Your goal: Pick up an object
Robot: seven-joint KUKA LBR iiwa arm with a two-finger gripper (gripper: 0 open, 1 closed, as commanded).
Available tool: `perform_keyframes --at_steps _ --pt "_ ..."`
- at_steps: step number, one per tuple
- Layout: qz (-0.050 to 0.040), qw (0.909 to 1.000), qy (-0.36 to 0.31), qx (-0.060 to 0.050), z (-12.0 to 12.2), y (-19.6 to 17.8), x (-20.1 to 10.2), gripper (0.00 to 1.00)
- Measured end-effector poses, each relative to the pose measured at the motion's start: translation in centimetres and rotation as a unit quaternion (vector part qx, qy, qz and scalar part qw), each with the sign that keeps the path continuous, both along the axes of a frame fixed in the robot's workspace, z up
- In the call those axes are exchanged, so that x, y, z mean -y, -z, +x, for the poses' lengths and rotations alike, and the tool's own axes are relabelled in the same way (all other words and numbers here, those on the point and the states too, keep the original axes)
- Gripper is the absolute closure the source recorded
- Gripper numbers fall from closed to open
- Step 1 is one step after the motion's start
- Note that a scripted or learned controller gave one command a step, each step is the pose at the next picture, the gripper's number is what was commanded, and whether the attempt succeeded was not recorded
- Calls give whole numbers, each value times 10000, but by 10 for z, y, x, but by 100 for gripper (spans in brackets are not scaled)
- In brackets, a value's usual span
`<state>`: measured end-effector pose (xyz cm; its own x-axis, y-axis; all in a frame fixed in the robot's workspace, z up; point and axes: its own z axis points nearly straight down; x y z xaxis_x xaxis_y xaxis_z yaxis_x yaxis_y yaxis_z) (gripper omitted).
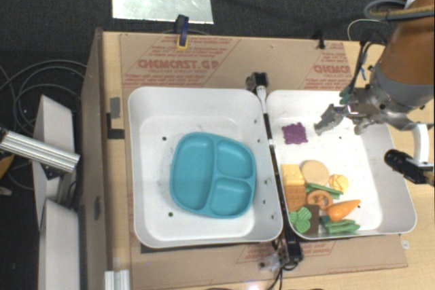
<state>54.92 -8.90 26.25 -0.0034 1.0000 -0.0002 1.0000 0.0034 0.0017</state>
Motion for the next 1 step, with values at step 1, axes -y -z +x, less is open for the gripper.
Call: perform_keyframes --at_steps 1 --pt "3 10000 9 -36 35 91 6 0"
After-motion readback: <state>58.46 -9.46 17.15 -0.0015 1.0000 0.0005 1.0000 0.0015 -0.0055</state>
